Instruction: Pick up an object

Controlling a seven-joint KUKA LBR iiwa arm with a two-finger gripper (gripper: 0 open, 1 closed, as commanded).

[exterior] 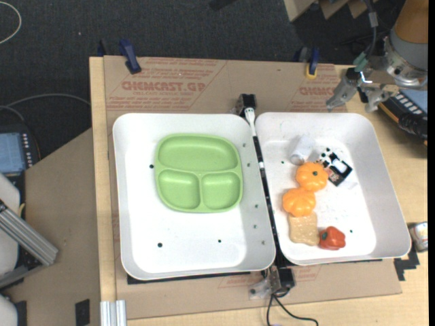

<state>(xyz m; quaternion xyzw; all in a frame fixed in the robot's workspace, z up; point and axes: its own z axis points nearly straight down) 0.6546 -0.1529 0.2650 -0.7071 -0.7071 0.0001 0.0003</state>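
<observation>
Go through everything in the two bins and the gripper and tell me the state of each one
Green tray: flat in left bin, compartments bare.
Pumpkin: upright in right bin.
Orange pepper: touching pumpkin.
Cracker: flat, touching orange pepper.
Red pepper: on its side, beside cracker.
Black-and-white toy: beside pumpkin.
Gripper: outside bins, holding nothing.

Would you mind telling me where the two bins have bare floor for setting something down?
Left bin: bare floor below the green tray, toward the near rim. Right bin: bare along its right side. Crowded: the right bin's left-center, where pumpkin, orange, cracker and pepper cluster.
</observation>
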